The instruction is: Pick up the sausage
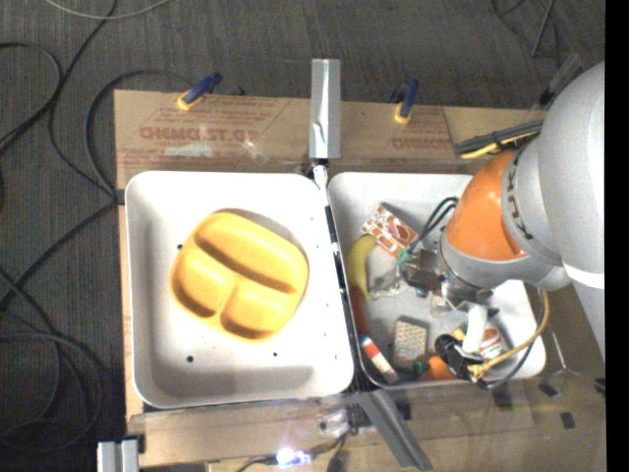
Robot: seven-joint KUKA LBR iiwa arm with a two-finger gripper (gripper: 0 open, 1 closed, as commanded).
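Seen from above the bench, the KUKA arm (575, 165) reaches in from 3 o'clock over the right bin (413, 190). Its gripper (415, 273) hangs low above the middle of the clutter. Whether it is open or closed cannot be told from this angle, and nothing is seen held in it. The sausage (358, 315), judged to be the slim reddish-brown piece against the bin's left wall, lies at about 8 o'clock from the gripper, near it but apart, just below the banana (360, 262). Its long axis runs roughly 12 to 6 o'clock, parallel to the wall. The coming move therefore likely calls for a shift toward 8 o'clock and a grasp across the short way, with the wall crowding the 9 o'clock side. By count, the right bin holds one sausage and one banana. It also holds one red-and-white patterned packet (386, 228) at 11 o'clock from the gripper, one speckled square pad (411, 338) at 6 o'clock, and one white stick with a red tip (378, 356) at 7 o'clock. One small orange piece (437, 368) sits near the bin's lower edge. The left bin (147, 362) holds one yellow divided dish (241, 275), well apart from the sausage. One arm, one gripper and two bins make up the scene.
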